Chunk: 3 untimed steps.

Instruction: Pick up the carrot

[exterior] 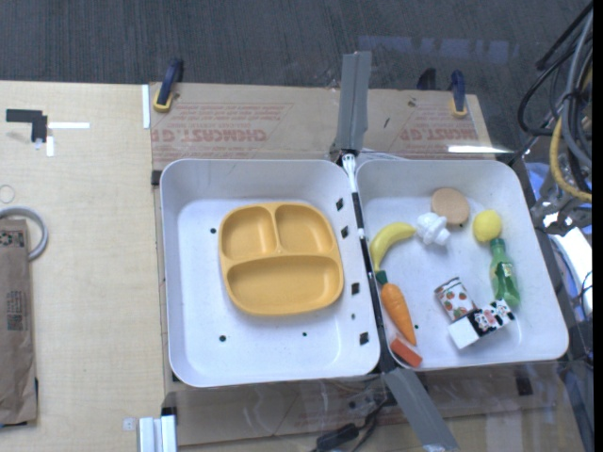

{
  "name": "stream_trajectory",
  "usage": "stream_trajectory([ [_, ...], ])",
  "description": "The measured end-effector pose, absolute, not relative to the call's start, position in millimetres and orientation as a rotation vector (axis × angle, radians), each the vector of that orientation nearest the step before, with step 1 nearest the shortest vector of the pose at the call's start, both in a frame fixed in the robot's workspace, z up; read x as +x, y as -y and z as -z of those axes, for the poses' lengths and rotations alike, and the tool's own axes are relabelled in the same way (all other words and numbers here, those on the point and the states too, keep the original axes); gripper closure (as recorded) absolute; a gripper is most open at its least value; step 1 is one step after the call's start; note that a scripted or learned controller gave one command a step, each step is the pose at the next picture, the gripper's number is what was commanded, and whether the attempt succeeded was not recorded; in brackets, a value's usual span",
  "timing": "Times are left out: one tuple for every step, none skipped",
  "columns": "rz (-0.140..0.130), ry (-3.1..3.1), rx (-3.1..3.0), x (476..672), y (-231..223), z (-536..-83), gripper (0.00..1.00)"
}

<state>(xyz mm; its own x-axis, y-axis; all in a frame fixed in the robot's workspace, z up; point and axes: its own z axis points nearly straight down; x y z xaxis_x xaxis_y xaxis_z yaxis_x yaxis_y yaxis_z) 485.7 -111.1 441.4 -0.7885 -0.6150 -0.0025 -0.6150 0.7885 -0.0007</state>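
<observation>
The carrot point(397, 311) is lying flat in the right bin point(539, 252), close against that bin's left wall and toward its near corner. It is showing as a short orange cone with a small green top; the green end is pointing toward the far side, and the narrow tip is pointing toward the near edge. Just past the green top a yellow banana point(390, 240) is curving. At the carrot's tip a small red-orange piece point(406, 353) is sitting, touching it or nearly so.

Further right in the same bin, a small strawberry-printed carton point(452, 299) and a black-and-white box point(480, 325) are resting near each other, well apart from the carrot. A green bottle point(502, 276), a lemon point(486, 225), a tan round disc point(450, 206) and a small white lump point(432, 229) are also lying there.

The left bin point(170, 252) is holding a yellow divided plate point(280, 257). Both bins are sitting on a sheet of cardboard point(283, 125) with red print, clamped at its far edge. The pale wooden worktop point(75, 205) is stretching away to the left, with a brown paper bag point(14, 328) lying at its edge. Dark carpet point(236, 17) is covering the floor beyond, and cables point(565, 64) are hanging at the right.
</observation>
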Motion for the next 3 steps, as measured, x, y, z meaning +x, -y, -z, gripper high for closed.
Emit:
stream_trajectory([
  [0.000, -2.846, -1.323, 505.7, 199, -441, 1.00],
  [-0.005, -2.291, -2.146, 496.7, 153, -441, 1.00],
  [-0.005, -1.898, -2.500, 478.9, 201, -441, 1.00],
])
